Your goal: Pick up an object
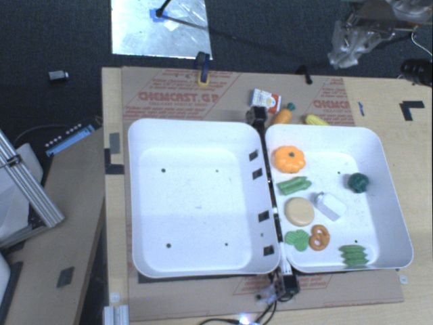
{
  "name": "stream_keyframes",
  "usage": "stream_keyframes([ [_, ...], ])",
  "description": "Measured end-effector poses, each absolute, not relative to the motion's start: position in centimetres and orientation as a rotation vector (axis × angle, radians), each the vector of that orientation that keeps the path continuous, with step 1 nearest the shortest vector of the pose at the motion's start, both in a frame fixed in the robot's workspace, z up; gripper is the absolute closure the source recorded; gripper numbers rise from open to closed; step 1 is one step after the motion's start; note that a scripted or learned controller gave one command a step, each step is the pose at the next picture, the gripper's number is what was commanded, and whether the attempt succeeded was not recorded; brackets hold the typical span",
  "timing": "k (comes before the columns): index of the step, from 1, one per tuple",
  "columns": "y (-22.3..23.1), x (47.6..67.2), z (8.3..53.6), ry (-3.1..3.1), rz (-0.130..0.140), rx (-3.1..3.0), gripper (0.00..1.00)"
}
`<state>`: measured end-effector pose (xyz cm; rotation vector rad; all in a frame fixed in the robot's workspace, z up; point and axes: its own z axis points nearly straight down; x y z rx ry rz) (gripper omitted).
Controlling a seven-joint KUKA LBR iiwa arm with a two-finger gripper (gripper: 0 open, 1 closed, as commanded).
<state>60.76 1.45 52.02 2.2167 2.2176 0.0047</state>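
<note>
While the arm's pincer [350, 46] hangs high at the upper right, above the dark floor [54, 32] and well clear of both bins, whether it stands apart or together cannot be told. Largest is the surface [189, 90], a cardboard-covered board printed with red lettering. On it lie two white bins: the left bin [193, 198] and the right bin [375, 181], touching along a middle seam. A shiny metal sheet [159, 17] lies on the floor beyond the board. Every object for picking sits in the right bin. An orange pumpkin [289, 158] lies near its upper left corner. Below it a green bean pod [293, 185] lies with its long axis running left to right, tilted slightly up at the right. A round tan biscuit [300, 211] sits just below. A pale bottle [327, 205] points up-left. A broccoli floret [357, 182] lies to the right. A pretzel [319, 237], a green leaf [296, 239] and a ridged green pod [352, 253] line the near edge.
</note>
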Motion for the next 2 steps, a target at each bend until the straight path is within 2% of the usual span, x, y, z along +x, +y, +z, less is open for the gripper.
stream_keyframes([
  [1,4.4,50.8,52.2,2.23,0.006,2.213,1.0],
  [2,8.6,48.5,45.8,2.232,-0.003,2.214,1.0],
])
